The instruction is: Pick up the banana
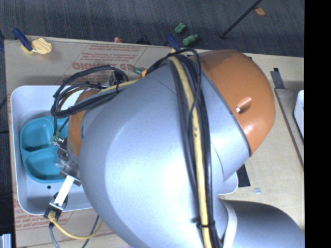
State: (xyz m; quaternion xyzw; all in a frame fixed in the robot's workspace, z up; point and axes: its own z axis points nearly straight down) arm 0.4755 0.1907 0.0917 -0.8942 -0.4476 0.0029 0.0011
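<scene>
— Looking down, I mostly get the arm [170,154]: its grey body and orange band cover the middle of the left bin [18,138].
— Where is the banana?
— I cannot tell. Whatever lies under the arm is hidden. What I can see in the bin is a teal object [36,154] against its left wall.
— And the gripper?
— Hidden beneath the wrist, so I cannot say how it stands or whether it has hold of anything.
— What could go wrong?
— My guess: the wrist sits low and just beside the teal object, so a descent might nudge that instead. The loose cables [83,87] looping over the bin could also snag on its rim.
</scene>
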